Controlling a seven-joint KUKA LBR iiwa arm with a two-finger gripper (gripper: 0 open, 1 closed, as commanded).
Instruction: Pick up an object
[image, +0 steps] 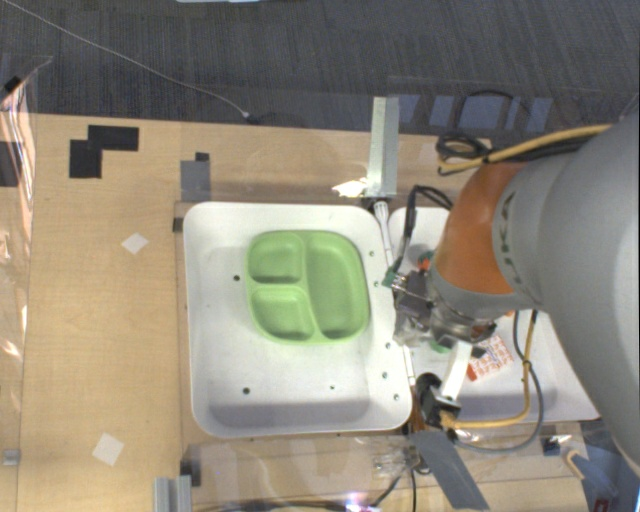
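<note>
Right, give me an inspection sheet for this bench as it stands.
Surface: wooden bench bearing two white bins; left bin, right bin largely covered by the arm.
Job's things: green divided tray in the left bin; small red-and-white packet in the right bin.
Clutter: nothing seen.
Tool: tool low over the divide between bins, fingers hidden.
Cables: yellow cable, black cables.
Surroundings: dark floor.

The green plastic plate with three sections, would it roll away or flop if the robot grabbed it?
The green plastic plate with three sections lies flat in the left white bin, so it probably won't roll. It looks moulded and stiff, so likely no flopping. Its smooth, shiny surface might slip, and the low rim gives little to pinch.
</note>
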